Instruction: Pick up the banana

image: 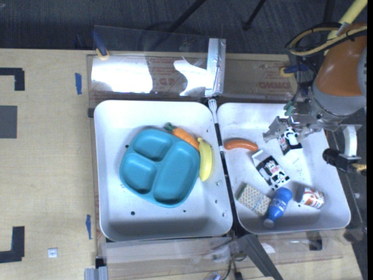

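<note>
The yellow banana (206,158) lies in the left bin (113,121), along the right rim of a blue divided plate (160,167), close to the wall between the two bins. My gripper (289,134) hangs over the upper right part of the right bin (335,214), well to the right of the banana. Nothing shows between its fingers.
An orange carrot (185,136) rests at the plate's top edge beside the banana. The right bin holds an orange sausage-shaped toy (240,145), a black-and-white carton (271,171), a patterned packet (252,198), a blue bottle (277,204) and a small can (312,199).
</note>
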Robot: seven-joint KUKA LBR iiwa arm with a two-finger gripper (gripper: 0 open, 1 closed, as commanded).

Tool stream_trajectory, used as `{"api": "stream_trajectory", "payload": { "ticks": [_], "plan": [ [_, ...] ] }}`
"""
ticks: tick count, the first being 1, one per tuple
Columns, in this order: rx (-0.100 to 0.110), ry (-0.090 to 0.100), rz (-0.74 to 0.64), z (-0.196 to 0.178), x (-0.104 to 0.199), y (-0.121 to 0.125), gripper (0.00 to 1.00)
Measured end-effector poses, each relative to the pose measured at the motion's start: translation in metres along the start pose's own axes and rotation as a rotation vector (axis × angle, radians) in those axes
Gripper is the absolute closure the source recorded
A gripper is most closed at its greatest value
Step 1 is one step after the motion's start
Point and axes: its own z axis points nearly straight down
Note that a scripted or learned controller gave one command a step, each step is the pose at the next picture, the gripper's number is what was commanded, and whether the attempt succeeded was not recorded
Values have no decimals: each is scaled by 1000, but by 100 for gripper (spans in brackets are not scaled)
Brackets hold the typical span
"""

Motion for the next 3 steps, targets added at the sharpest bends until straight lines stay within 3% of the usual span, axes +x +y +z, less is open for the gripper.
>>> {"api": "stream_trajectory", "payload": {
  "ticks": [1, 2, 3],
  "plan": [
    [1, 0, 166, 6, 41, -83, 0],
    [-7, -1, 106, 102, 15, 8, 0],
    [-2, -2, 319, 6, 38, 8, 0]
  ]
}}
